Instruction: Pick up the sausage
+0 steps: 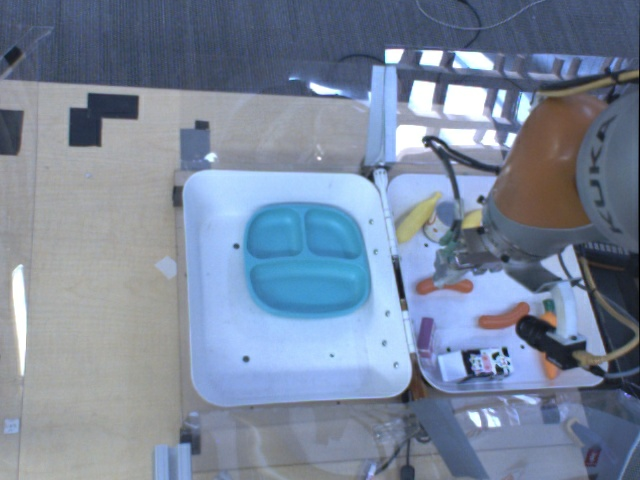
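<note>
Right bin, near its middle: the sausage (503,316) lay flat on the white floor, orange-red, slightly curved, untouched by the arm.
Second orange piece: a carrot-like stick (444,286) lay to the sausage's left, directly under the pincer's tips.
Pincer (447,264): it hung low over that orange stick, left of the sausage and apart from it; whether its fingers were spread or closed could not be told, and nothing could be seen held between them.
Arm (560,168): grey with a broad orange band, it reached in from the right and covered the upper right part of the bin.
Banana (417,217): yellow, it lay in the upper left of the right bin (404,298), near the pincer's body.
Small carton (476,364): black and white, it lay along the bin's near edge, below the sausage.
Pink block (425,334): it stood just beside the bin's left wall, left of the carton.
Left bin (215,348): it carried a blue divided plate (305,260) near its centre.
Desk (90,298): pale wood with black markers at its far left.
</note>
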You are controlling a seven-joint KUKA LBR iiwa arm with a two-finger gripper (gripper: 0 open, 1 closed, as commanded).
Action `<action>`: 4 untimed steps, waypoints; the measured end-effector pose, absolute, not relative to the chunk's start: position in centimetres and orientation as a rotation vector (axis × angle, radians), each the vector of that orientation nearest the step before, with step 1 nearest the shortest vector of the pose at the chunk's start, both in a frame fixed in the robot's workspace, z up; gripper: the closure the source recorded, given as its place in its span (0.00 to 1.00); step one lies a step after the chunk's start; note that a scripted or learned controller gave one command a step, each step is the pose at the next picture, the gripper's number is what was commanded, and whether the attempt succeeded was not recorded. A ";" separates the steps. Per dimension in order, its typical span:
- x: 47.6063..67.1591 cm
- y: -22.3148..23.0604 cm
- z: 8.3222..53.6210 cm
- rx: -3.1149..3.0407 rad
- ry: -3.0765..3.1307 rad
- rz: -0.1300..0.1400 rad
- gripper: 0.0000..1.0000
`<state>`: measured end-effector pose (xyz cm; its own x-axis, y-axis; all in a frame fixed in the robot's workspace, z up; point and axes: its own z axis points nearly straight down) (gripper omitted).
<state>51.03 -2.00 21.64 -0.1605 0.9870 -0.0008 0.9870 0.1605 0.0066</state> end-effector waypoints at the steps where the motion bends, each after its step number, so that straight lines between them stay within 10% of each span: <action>1: 51.0 -2.0 21.6 2.033 2.389 0.006 0.00; 2: 51.3 1.5 18.4 2.143 2.297 0.002 0.00; 3: 48.8 -3.7 18.5 2.024 2.398 0.004 0.00; 4: 50.2 -10.3 9.0 2.048 2.365 0.012 0.00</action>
<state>50.22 -10.33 8.95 -0.1431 0.9897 -0.0052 0.9896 0.1432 0.0143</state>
